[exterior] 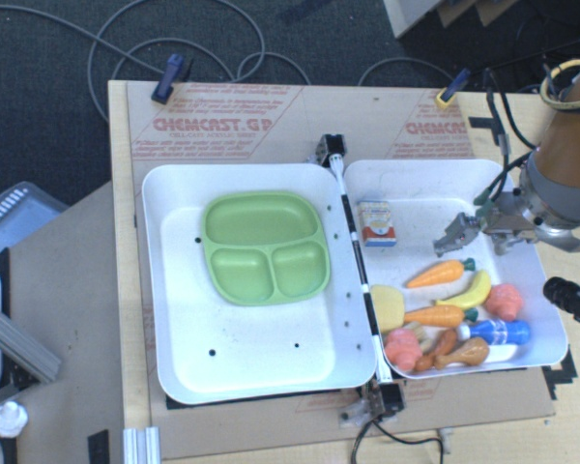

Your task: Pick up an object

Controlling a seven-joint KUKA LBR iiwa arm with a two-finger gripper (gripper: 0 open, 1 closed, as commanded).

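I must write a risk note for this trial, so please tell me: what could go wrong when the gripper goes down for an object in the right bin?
1. The toys lie packed together: the carrot, banana and pink ball touch or nearly touch, so the gripper might catch two or push them apart.
2. The small carton stands alone but upright; a touch from the side could tip it.

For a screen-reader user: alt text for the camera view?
A grey robot arm's claw hovers over the right bin above toy food: carrots, a banana, a small carton. The left bin holds a green divided plate.
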